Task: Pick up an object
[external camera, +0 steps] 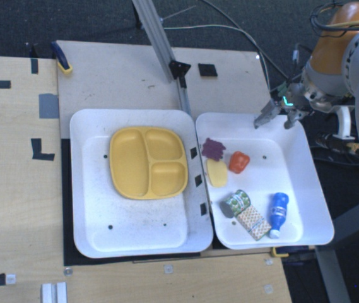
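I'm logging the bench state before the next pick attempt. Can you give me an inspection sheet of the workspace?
Surface: two shallow white bins side by side, left bin and right bin, on a pale bench.
Job's things: in the right bin, a purple piece, a yellow piece, a red-orange piece, a green and white packet, a patterned packet and a blue bottle lying on its side.
Clutter: a yellow divided tray in the left bin.
Grippers: gripper above the right bin's far rim, open, holding nothing.
Cables: thin cables run across the dark floor behind the bench.
Surroundings: a slanted metal post; dark tape marks on the wood at left.
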You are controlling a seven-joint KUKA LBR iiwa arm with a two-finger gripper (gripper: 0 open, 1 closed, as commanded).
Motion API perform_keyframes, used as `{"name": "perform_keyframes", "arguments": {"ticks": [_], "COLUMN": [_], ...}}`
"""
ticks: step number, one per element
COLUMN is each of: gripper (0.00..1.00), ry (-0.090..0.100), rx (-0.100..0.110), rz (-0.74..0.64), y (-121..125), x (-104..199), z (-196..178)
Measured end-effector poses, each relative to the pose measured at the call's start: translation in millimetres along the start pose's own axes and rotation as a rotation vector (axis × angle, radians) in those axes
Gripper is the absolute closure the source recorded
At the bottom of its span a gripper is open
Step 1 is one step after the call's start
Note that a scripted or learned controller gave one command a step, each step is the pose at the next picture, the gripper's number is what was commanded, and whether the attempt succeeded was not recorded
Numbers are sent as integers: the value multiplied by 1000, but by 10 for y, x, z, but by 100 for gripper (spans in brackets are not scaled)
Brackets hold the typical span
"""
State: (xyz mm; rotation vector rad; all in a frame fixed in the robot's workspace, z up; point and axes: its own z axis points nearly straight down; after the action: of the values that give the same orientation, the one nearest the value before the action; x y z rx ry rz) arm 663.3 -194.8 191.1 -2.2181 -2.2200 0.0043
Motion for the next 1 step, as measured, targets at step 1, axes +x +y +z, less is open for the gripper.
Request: {"name": "perform_keyframes", "arguments": {"ticks": [1], "gripper": [0], "ry": [-1], "rx": [-4], "rz": [-1], "y": [9], "x": [0], "z": [-16]}}
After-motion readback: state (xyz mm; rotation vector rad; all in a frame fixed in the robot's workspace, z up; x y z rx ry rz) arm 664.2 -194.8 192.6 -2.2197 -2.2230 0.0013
